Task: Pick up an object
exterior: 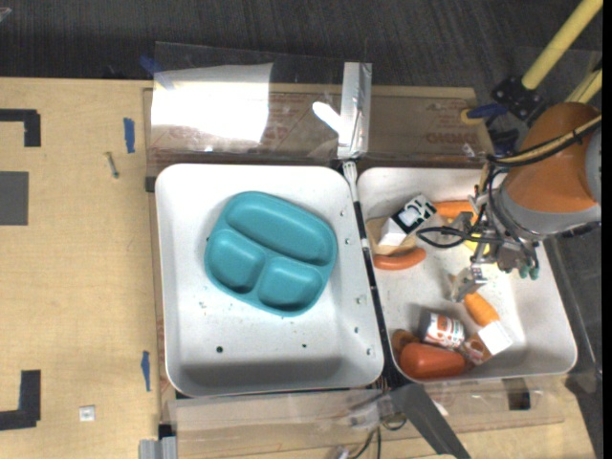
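From my remote station I see the arm [550, 175] reaching in from the right over the right bin [555, 338], its orange band sitting above the wrist near the bin's upper right corner. The jaws [470, 280] hang low over the middle of that bin, but the view is too small and cluttered there for me to tell whether they are apart or together, or whether anything sits between them.

The things to pick lie scattered in the right bin. A small orange piece [480, 307] lies just below the jaws, close to them; I cannot tell if it is touched. A white block [494, 337] lies just beyond it, toward the bin's lower right. A red and white can [445, 330] lies on its side at lower centre, with a red-orange sausage shape [432, 359] against the bin's near wall below it. Toward the upper left of the bin, a black and white box [414, 213] lies beside a hot dog toy [397, 255] near the dividing wall. An orange stick [453, 208] lies near the far wall.

The left bin [182, 333] holds a teal plate [271, 251] with three compartments, set slightly above centre and well apart from the arm. Both bins rest on a tan surface [67, 304], and a clear plastic sheet [215, 113] lies behind the left bin.
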